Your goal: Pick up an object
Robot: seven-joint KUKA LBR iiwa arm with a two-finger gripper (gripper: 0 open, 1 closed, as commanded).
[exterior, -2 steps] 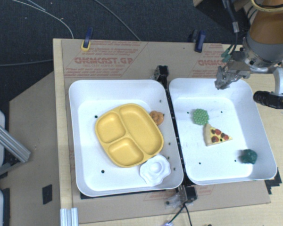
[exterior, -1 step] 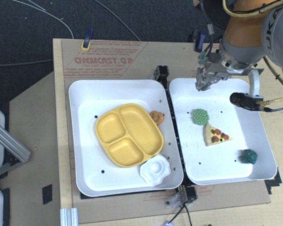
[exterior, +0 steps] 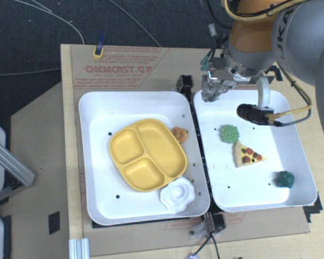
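The end effector (exterior: pixel 213 90) hangs over the far edge of the right bin (exterior: pixel 291 196) with nothing between its fingers; whether they are wide or narrow cannot be told. The candidate objects lie nearer the camera than it: a green ball (exterior: pixel 229 133), just beyond that a pizza slice (exterior: pixel 247 155), and well apart a dark green object (exterior: pixel 284 179). A descent here would likely meet bare bin floor, and the low pizza slice may slip from the fingers.

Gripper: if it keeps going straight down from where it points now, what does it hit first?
Probably bare floor at the right bin's far-left corner; the gripper hangs there, apart from the green ball. Depth is unclear.
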